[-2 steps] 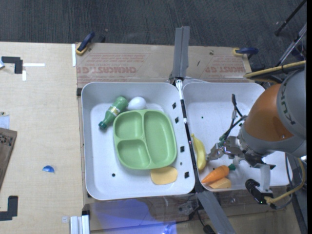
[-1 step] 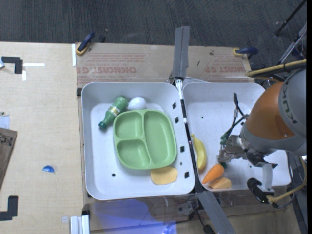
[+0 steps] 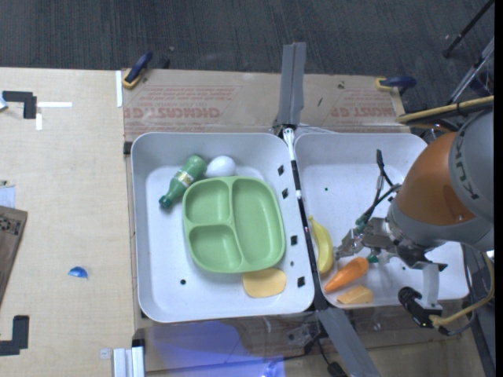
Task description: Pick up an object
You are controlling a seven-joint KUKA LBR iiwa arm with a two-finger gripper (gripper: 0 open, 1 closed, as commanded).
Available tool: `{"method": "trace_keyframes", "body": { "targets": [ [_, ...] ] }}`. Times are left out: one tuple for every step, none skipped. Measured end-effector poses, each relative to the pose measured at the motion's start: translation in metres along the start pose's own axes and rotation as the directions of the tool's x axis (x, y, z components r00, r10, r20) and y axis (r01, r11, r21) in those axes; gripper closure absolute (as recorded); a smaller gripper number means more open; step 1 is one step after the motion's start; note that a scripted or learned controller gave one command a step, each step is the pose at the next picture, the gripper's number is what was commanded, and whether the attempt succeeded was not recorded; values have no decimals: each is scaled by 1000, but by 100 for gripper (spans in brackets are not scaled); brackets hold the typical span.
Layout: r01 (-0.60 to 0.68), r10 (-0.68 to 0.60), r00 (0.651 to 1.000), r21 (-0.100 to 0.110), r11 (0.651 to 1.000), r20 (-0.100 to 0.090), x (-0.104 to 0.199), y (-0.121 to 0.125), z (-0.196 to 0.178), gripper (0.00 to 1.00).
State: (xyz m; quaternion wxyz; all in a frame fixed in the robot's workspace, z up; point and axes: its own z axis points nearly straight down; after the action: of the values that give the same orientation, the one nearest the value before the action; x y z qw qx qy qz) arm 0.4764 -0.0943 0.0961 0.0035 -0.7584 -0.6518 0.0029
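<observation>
In the right bin (image 3: 346, 159), an orange carrot (image 3: 344, 275) lies at the front left, thick end toward the arm. A yellow banana (image 3: 320, 244) lies along the bin's left wall. A yellow cheese wedge (image 3: 356, 295) sits just in front of the carrot. My gripper (image 3: 361, 243) hangs low over the carrot's thick end, right of the banana. The grey arm with its orange band (image 3: 431, 195) hides the bin floor behind it.
The left bin (image 3: 149, 210) holds a green divided plate (image 3: 233, 224), a green bottle (image 3: 180, 181), a white egg (image 3: 221, 166) and a flat yellow-orange disc (image 3: 263, 283). A grey divider rail (image 3: 291, 85) runs between the bins. Cables trail at the arm's front right.
</observation>
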Motion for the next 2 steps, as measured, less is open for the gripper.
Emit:
{"method": "trace_keyframes", "body": {
  "targets": [
    [0,0,1000,3,1000,0,-1,0,-7,100],
    [91,-91,996,-10,996,2,2,54,4,100]
  ]
}}
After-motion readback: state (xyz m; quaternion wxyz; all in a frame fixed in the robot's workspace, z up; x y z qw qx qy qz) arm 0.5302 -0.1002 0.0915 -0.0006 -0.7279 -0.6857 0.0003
